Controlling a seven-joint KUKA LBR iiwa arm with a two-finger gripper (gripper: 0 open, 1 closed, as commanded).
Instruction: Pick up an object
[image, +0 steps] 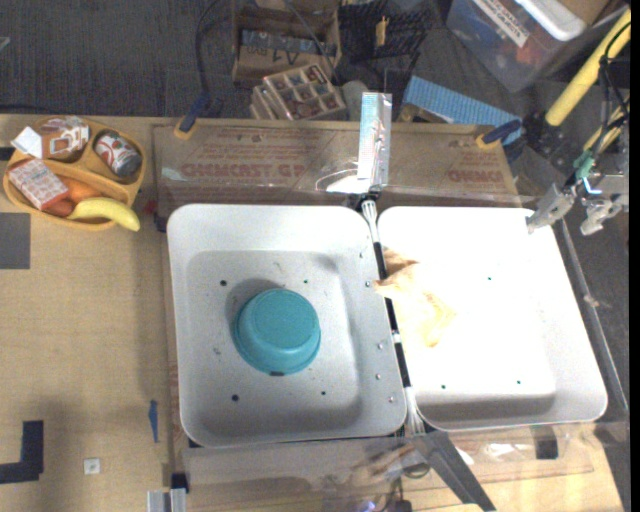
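A teal bowl (278, 330) lies upside down in the left white bin (200, 240), a little left of the bin's middle. A thin tan and pale yellow scrap (418, 295) lies in the right white bin (530, 350) near its left wall. My gripper (571, 215) hangs above the far right corner of the right bin, well away from both objects. Its two light fingers (546, 213) stand apart with nothing between them.
A yellow tray (20, 185) with a banana (107, 211) and small food packs sits on the bench at the far left. A cardboard sheet (270, 160) lies behind the bins, with a clear upright post (375, 140) at the seam. Cables and boxes crowd the back.
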